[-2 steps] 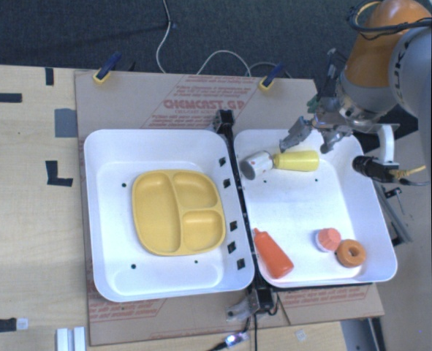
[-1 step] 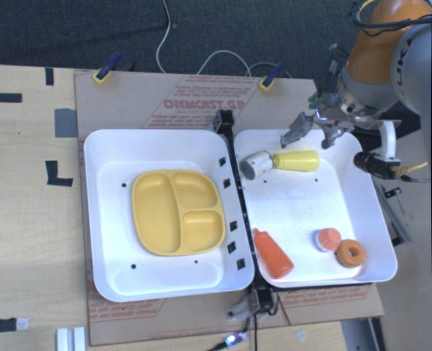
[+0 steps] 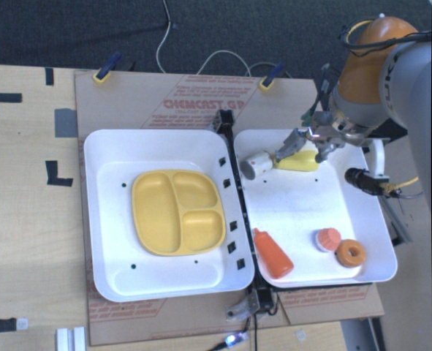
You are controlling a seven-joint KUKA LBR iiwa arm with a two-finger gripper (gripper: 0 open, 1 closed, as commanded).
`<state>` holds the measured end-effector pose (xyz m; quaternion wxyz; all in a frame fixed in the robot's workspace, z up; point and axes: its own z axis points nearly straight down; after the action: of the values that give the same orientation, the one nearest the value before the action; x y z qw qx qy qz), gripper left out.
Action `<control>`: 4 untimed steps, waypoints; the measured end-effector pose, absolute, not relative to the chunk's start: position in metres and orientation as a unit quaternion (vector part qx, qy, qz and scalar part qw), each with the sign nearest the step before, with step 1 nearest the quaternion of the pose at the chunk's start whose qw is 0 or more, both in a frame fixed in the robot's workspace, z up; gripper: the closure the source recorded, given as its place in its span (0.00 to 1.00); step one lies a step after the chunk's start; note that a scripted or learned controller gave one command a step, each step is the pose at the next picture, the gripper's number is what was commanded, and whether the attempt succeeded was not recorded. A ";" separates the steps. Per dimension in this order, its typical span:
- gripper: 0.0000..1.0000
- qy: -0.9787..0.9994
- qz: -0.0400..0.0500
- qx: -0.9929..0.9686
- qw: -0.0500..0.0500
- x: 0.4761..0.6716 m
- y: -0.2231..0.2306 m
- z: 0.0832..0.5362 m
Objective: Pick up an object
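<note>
Item one, far left of the end effector (image 3: 308, 146): yellow plastic divided tray (image 3: 177, 212) in the left white bin (image 3: 99, 196). Item two, just left of it: grey cylindrical piece (image 3: 257, 164). Item three, under it: yellow banana-shaped toy (image 3: 297, 162), touching or nearly so. Below it: orange carrot-like toy (image 3: 273, 254), pink ball (image 3: 327, 238), brown ring doughnut (image 3: 351, 253).

We judge the step as closing in on the banana. We cannot tell the end effector's state. Next move calls for a confirmed grip, then a lift.
</note>
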<state>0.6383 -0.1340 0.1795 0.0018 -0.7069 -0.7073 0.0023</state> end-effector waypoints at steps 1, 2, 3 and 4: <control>0.00 -0.708 0.002 -0.707 0.002 0.637 -0.131 0.115; 0.00 -0.708 0.002 -0.707 0.000 0.637 -0.131 0.083; 1.00 -0.708 0.001 -0.706 -0.001 0.638 -0.130 0.095; 1.00 -0.708 -0.001 -0.707 -0.001 0.638 -0.127 0.158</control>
<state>0.6383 -0.1267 0.1581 -0.0012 -0.7065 -0.7077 -0.0010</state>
